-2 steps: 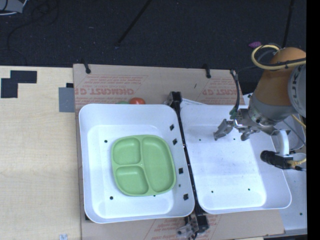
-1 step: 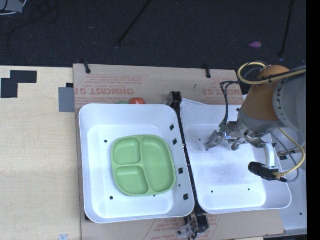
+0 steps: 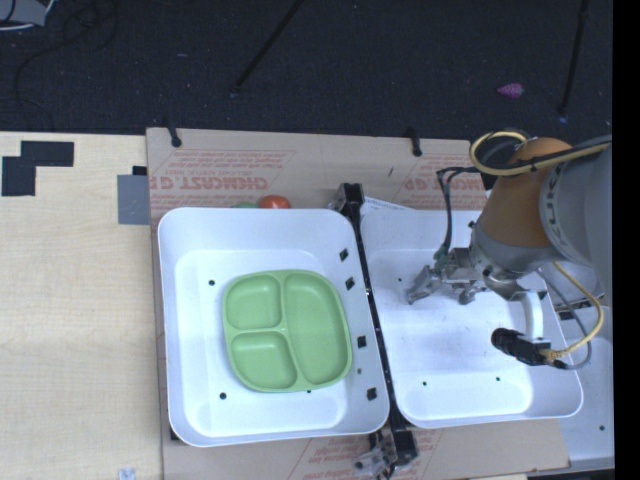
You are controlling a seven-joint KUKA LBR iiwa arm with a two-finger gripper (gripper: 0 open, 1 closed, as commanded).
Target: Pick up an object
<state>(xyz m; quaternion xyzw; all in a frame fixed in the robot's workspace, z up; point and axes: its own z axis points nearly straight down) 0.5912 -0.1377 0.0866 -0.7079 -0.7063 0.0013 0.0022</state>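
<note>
A light green divided plate (image 3: 287, 329) with three compartments lies flat in the middle of the left white bin (image 3: 190, 238). My gripper (image 3: 424, 284) hangs low over the right white bin (image 3: 450, 398), in its upper middle part, pointing left toward the divider between the bins. It is well to the right of the plate and apart from it. I see nothing held at its tip. The grey arm with its orange band (image 3: 520, 203) comes in from the right.
A small red object (image 3: 274, 203) lies just behind the left bin's far rim, outside it. A black connector with yellow cable (image 3: 522, 344) hangs off the wrist over the right bin. A black clamp bar (image 3: 362, 308) separates the bins.
</note>
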